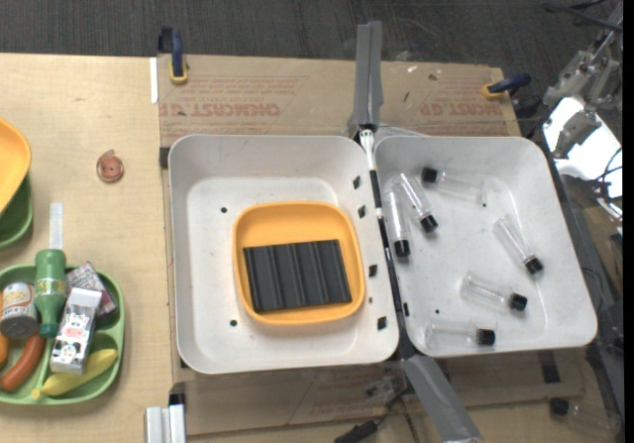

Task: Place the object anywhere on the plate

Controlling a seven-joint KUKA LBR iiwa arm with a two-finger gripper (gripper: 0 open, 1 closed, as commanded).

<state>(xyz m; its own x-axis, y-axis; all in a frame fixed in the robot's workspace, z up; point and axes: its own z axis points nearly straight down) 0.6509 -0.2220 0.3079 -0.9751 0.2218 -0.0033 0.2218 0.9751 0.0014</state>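
An orange square plate (297, 216) sits in the middle of the left white bin (198, 233). A dark grey ribbed rectangular block (297, 274) lies flat on the plate and covers most of its floor. In the right white bin (555, 233) lie several clear tubes with black caps, scattered on their sides: one (409, 198) near the left wall, one (518, 245) at the right, one (492, 290) lower down.
Both bins rest on cardboard (258, 99) on a wooden bench. At far left stand a green tray (99, 372) of toy food and bottles, an orange bowl (10, 168) and a small pink piece (110, 166). White equipment with cables (584, 129) stands beyond the right bin.
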